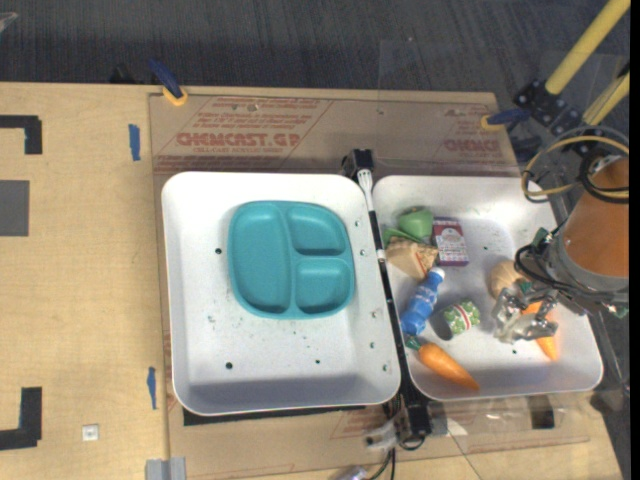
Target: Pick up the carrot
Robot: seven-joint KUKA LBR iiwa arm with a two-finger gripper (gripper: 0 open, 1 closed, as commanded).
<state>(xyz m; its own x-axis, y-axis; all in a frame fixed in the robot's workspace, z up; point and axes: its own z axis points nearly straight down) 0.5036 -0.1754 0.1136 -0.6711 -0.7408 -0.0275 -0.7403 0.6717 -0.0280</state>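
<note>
**Gripper low in right bin, carrot not in hand**

We see the tabletop (pixel 80 268) carrying two white bins side by side. The left bin (pixel 200 368) holds a teal divided tray (pixel 292 258), nothing else of note. The right bin (pixel 580 368) holds the clutter: a green item (pixel 413 222) at the top, a small purple-and-white packet (pixel 450 243) beside it, a crumpled tan wrapper (pixel 410 258), a blue bottle (pixel 422 304), a green-and-white can (pixel 459 318), and the carrot (pixel 445 364) lying along the bin's near wall, left of centre, just below the bottle.

The arm (pixel 600 238) reaches over the right bin's right side. The gripper (pixel 522 318) sits low there, well apart from the carrot, beside a small orange piece (pixel 548 346) we can't identify. Whether it's clenched or released we can't tell; too much cable and blur.

Our read on the step: approach is not done. We'd lift clear, shift toward the bin's near-left, line up across the carrot's mid-body, and keep off the can and bottle.
</note>
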